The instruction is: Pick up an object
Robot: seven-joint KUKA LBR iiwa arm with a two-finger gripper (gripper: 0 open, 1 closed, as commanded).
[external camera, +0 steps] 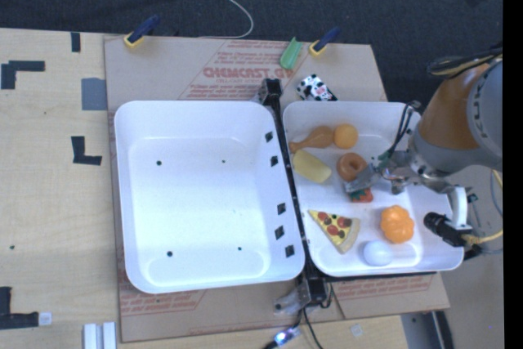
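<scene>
The right bin (425,257) holds several toy foods: a brown drumstick (314,137), an orange ball (346,135), a yellow piece (310,166), a brown donut (352,166), a pizza slice (336,227), an orange fruit (396,225) and a white egg (377,252). My gripper (372,182) reaches in from the right and sits low in the bin's middle, just right of the donut. A small red and grey thing (359,193) lies right at its tip. Whether that thing is between the fingers is hidden.
The left bin (131,127) stands beside the right one, with a black hinge strip (282,176) between them. A black-and-white toy (315,88) lies on the cardboard behind the right bin. Clamps (140,30) and a green clip (291,53) hold the cardboard's far edge.
</scene>
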